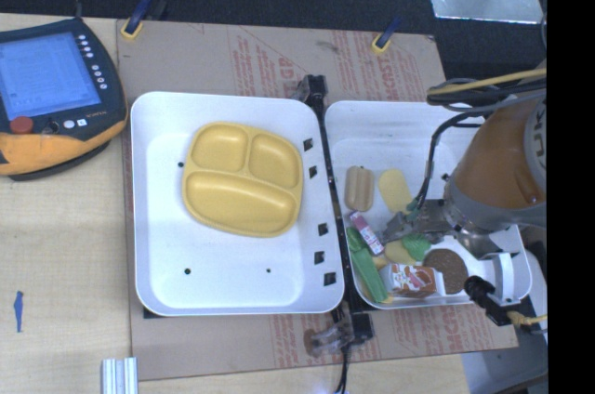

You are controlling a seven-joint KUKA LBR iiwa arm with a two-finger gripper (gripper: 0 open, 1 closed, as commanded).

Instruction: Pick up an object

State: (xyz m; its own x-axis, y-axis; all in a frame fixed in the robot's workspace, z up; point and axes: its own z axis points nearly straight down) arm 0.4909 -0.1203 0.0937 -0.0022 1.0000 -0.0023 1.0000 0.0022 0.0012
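Because the right bin (337,197) crowds a packet (412,280), brown disc (449,266), green piece (364,264) and, farther back, tan (359,188) and yellow (393,188) pieces closely together, the gripper (406,223), low among them with its spread impossible to tell, may nudge neighbours and miss.

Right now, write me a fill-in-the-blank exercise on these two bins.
1. The yellow divided plate lies in the ____ bin.
2. The plate has ____ compartments.
3. The gripper is over the ____ bin.
4. The tablet screen glows ____.

Missing words: left; three; right; blue
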